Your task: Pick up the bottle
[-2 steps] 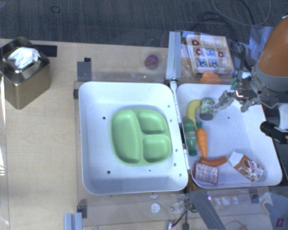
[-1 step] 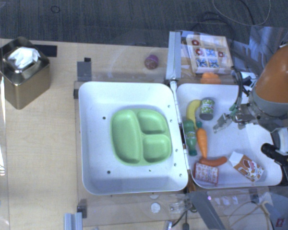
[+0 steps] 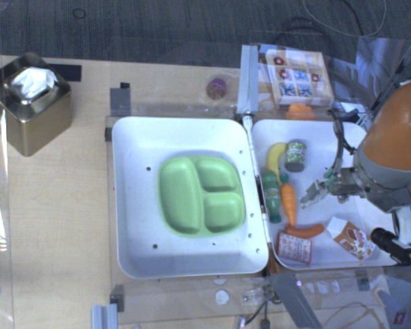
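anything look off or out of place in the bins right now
Nothing is spilled or broken. The green plastic bottle lies on its side, pressed against the right white bin's left wall beside the orange carrot rather than standing.

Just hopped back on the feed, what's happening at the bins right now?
The grey KUKA arm reaches in from the right, its hand hovering over the right white bin with nothing visibly between its fingers. The small green plastic bottle lies along that bin's left wall, beside an orange carrot and a yellow banana. The left white bin holds a green divided plate. The bottle isn't picked up yet.
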`<action>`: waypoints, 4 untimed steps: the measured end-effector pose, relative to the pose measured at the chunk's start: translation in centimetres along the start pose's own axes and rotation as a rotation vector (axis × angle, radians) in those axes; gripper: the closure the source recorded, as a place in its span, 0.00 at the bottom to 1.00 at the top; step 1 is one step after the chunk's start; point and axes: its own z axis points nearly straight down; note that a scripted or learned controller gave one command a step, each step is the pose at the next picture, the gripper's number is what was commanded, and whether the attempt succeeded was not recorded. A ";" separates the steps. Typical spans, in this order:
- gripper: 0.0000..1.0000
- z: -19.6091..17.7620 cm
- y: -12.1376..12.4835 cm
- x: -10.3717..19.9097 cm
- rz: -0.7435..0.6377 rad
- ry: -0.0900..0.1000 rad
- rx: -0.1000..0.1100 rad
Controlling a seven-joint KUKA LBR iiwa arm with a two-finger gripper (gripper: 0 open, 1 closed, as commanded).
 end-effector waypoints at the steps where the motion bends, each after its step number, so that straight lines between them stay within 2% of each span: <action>1: 0.00 0.8 -0.8 0.1 0.004 0.000 -0.001; 2: 0.00 0.8 -0.8 0.1 0.004 0.000 0.000; 3: 0.00 -6.0 1.9 -4.9 -0.024 -0.003 -0.003; 4: 0.00 -0.2 0.5 -5.7 0.120 -0.001 0.002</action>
